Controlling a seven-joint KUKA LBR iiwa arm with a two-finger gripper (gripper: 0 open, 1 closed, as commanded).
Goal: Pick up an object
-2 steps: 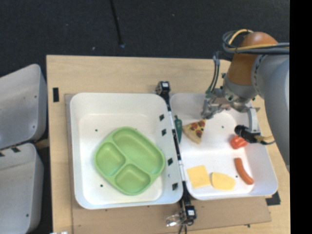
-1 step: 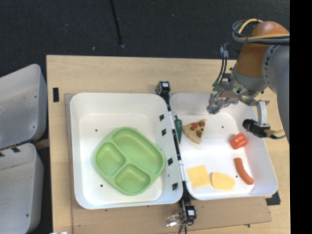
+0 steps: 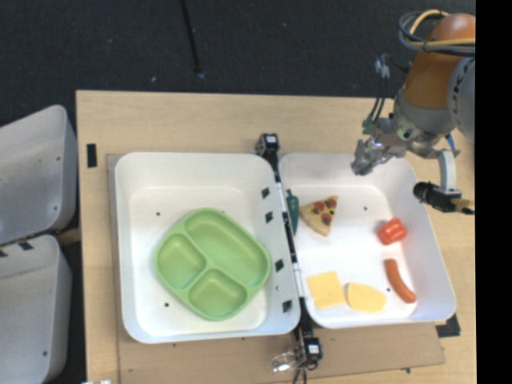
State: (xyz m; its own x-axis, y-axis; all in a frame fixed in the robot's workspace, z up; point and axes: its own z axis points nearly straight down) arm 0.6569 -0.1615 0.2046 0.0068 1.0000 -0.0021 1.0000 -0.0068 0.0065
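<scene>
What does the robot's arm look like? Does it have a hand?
The arm is grey with a rounded orange band above its wrist. Thin cables loop over the top, one yellowish. At the end sits a small grey metal gripper instead of a hand. A black part sticks out beside it.

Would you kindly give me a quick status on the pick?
Tool above right white bin, back edge. Toy pizza slice nearest, untouched. Nothing between.
</scene>
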